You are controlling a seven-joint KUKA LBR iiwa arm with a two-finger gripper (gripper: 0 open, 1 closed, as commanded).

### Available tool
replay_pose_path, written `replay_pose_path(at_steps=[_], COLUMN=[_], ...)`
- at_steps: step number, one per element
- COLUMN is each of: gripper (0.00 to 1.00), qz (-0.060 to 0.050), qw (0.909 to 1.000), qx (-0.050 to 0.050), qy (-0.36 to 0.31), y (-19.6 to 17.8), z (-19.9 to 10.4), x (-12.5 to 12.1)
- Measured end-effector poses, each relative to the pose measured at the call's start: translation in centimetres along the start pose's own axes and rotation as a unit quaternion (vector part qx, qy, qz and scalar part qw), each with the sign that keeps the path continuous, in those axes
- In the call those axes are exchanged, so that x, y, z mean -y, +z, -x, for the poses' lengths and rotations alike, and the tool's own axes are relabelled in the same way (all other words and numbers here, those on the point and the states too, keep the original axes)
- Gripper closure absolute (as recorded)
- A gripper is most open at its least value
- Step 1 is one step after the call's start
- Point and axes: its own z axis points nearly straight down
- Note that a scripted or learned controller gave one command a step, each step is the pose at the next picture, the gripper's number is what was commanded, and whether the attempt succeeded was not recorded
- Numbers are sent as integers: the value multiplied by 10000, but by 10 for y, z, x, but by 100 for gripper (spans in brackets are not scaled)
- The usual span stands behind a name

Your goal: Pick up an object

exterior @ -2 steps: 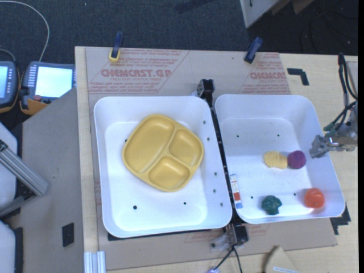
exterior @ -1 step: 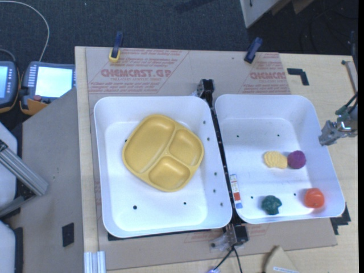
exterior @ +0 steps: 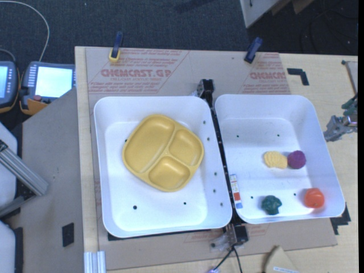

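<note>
Four small objects lie in the right bin (exterior: 250, 110). A yellow lumpy piece (exterior: 275, 160) touches a purple ball (exterior: 296, 160) near the bin's right side. A dark green piece (exterior: 271, 204) and an orange-red ball (exterior: 313, 198) sit along the front wall. My gripper (exterior: 339, 127) shows as a grey metal part at the view's right edge, just outside the right bin's rim, well apart from all the objects. Nothing is seen in it.
The left bin (exterior: 114, 203) holds a yellow three-compartment plate (exterior: 163, 152), tilted diagonally. A black clamp (exterior: 205, 87) sits at the back between the bins. Blue clips (exterior: 116, 44) (exterior: 253, 49) pin the cardboard base at the rear.
</note>
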Motion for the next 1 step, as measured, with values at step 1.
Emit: replay_pose_path(at_steps=[1], gripper=[100], qz=[-27], qw=[10000], qx=[-20], qy=[-15], y=[-1], z=[-50], x=[0])
